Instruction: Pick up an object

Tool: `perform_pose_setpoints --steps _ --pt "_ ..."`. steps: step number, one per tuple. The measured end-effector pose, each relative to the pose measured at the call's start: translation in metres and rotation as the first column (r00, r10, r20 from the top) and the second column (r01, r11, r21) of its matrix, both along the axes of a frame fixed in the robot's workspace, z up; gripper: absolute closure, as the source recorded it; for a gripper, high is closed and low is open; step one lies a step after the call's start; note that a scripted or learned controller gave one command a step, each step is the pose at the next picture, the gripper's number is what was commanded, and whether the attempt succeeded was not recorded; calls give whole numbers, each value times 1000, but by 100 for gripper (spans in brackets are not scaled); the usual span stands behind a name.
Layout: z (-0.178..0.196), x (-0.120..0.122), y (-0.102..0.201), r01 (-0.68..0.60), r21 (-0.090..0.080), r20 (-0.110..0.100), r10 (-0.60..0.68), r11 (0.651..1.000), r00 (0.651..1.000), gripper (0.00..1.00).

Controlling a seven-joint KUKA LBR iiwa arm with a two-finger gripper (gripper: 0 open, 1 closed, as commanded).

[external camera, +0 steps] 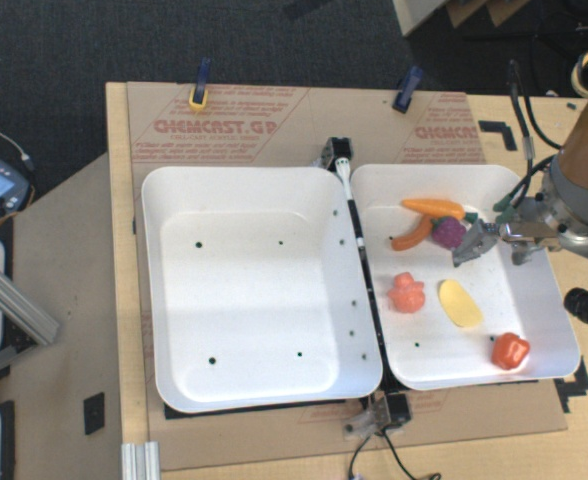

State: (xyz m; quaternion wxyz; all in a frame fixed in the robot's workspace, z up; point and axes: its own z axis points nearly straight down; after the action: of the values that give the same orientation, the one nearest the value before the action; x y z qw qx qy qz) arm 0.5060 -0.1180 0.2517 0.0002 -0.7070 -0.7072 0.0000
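Note:
The right bin (544, 308) holds several small items. An orange carrot (434, 207) lies at the back, with a purple piece (448, 232) and a small orange-red curved piece (410, 238) just in front of it. Closer to the front are a pink lump (407, 293), a yellow piece (461, 304) and a red pepper (511, 350). My gripper (496, 249) hangs over the right half of this bin, open, with nothing between its fingers. Its left finger (470, 247) is right beside the purple piece.
The left bin (159, 268) lies beside the right one on a cardboard sheet (234, 123). A black divider strip (359, 258) runs between the bins. Clamps (200, 93) sit at the board's back edge. Cables (522, 108) trail at the back right.

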Motion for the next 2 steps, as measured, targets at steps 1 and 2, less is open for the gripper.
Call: perform_pose_setpoints --steps 1,2 --pt "-115 23 -30 3 1 -9 -3 1000 1000 0" --pt "-170 26 -20 1 2 -4 -1 1000 1000 0"
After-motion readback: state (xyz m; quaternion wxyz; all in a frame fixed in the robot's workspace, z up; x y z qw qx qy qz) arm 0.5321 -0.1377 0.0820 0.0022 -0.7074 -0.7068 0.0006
